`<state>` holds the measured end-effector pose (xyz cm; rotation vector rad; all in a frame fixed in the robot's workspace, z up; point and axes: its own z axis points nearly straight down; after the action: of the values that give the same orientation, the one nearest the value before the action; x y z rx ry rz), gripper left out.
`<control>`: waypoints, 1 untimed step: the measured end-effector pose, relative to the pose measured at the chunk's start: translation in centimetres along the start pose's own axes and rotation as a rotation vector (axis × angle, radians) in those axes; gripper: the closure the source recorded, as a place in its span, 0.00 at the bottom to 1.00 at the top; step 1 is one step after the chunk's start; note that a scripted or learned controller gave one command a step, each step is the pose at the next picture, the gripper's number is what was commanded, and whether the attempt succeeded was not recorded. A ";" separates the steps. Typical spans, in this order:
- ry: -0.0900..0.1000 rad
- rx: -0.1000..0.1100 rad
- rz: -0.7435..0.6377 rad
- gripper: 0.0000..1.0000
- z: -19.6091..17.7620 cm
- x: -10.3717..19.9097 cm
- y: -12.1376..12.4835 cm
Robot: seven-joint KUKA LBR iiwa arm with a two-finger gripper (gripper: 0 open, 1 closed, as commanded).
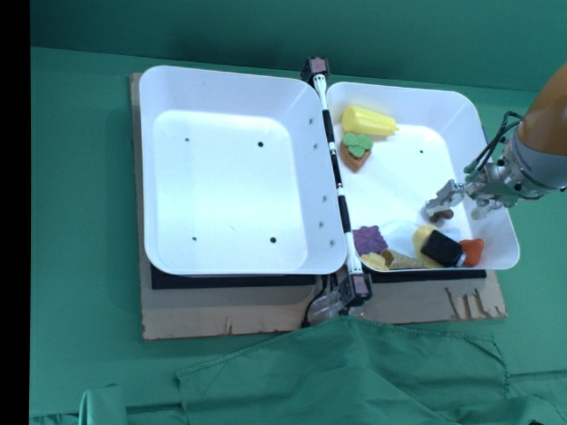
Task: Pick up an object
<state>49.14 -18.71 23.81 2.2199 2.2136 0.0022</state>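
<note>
My gripper (462, 204) hangs low over the right side of the right bin (416, 96), open, with bare bin floor showing between its fingers. A small brown piece (446, 213) lies just under the left fingertip (438, 204); it is not between the fingers. Just in front of the gripper lie a yellow-and-black object (439, 247) and a red-orange one (473, 251). A purple piece (369, 238) and tan bits (394, 260) sit at the bin's front left. At the back left lie a yellow object (368, 121) and a carrot-like toy (356, 150).
The left bin (159, 166) stands beside the right one, joined by a black-and-white divider (335, 175). Both rest on cardboard (221, 312) on the green bench. Rumpled green cloth (354, 374) lies in front. The arm's orange band (549, 113) enters from the right.
</note>
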 end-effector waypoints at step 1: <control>-0.001 -0.005 -0.002 0.00 -2.8 0.0 4.9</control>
<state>54.07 -18.69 26.65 2.2147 2.2126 0.0058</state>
